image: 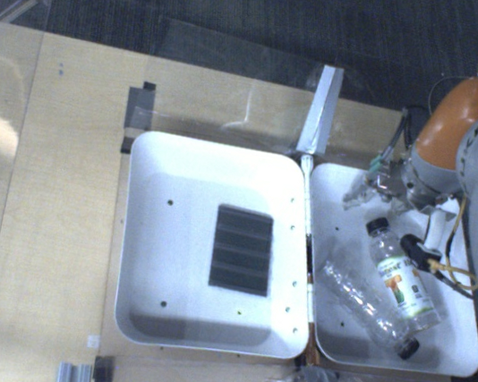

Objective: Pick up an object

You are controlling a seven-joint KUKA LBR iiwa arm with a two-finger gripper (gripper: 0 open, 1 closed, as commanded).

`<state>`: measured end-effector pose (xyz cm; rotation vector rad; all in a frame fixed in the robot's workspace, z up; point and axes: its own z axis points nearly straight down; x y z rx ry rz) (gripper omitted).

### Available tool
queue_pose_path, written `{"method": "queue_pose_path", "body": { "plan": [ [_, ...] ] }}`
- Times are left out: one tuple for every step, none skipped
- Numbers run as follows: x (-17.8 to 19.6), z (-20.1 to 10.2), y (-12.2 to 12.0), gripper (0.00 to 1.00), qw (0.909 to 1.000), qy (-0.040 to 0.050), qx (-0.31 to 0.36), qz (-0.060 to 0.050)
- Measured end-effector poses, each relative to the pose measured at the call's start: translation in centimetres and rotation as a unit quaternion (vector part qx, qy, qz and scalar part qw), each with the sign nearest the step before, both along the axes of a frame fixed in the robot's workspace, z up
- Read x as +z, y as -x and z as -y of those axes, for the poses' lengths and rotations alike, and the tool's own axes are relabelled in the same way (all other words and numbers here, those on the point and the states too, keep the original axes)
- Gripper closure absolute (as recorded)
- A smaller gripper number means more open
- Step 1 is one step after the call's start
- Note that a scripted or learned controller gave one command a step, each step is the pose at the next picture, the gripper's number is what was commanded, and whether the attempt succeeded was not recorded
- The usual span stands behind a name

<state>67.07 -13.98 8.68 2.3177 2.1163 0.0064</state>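
Observation:
In the left bin [153,217] a black ribbed rectangular block [243,250] lies flat near the middle. The right bin [329,246] holds two clear plastic bottles lying on their sides. One bottle [401,281] has a green and white label and a black cap pointing to the bin's back. The other bottle [364,302] is crumpled and bare, with its black cap at the front right. My gripper [370,185] hangs low over the back left corner of the right bin, just behind the labelled bottle's cap, with nothing visibly in it.
The grey arm with its orange band [460,109] comes in over the right bin's back right side, with cables trailing beside it. A metal post [320,108] stands behind the gap between the bins. Bare wooden bench lies to the left.

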Motion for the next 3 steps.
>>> {"method": "queue_pose_path", "body": {
  "plan": [
    [0.1,2.3,3.4,0.0,0.9941,0.0011,0.109,0.001],
    [1.3,2.2,3.1,1.0,0.9939,0.0012,0.11,0.004],
    [10.2,-3.0,0.0,1.0,0.9788,0.0019,0.205,0.002]
  ]
}}
